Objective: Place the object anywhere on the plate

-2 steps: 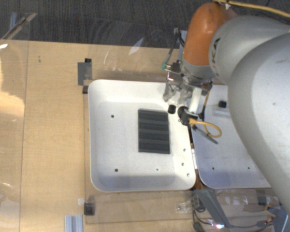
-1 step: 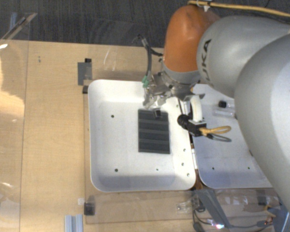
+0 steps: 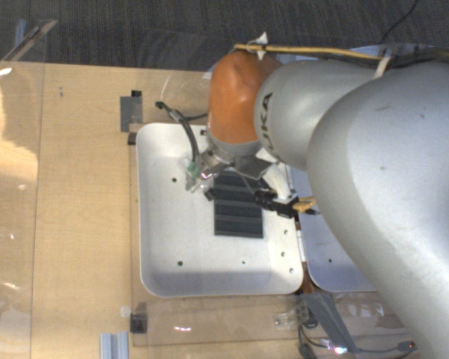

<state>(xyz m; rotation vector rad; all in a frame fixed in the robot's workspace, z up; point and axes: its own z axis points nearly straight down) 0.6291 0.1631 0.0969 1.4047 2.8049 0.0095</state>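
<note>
The grey arm (image 3: 359, 163) reaches in from the right and covers most of the right bin (image 3: 333, 264); its orange band (image 3: 236, 99) hangs over the far edge of the left bin (image 3: 172, 268). Below the band the gripper (image 3: 238, 208) — a dark, ribbed block — sits low over the middle of the left bin, seen from above. Whether it is clenched or released I cannot tell, and the object and the plate cannot be made out. Both bins rest on the wooden tabletop (image 3: 60, 200).
</note>
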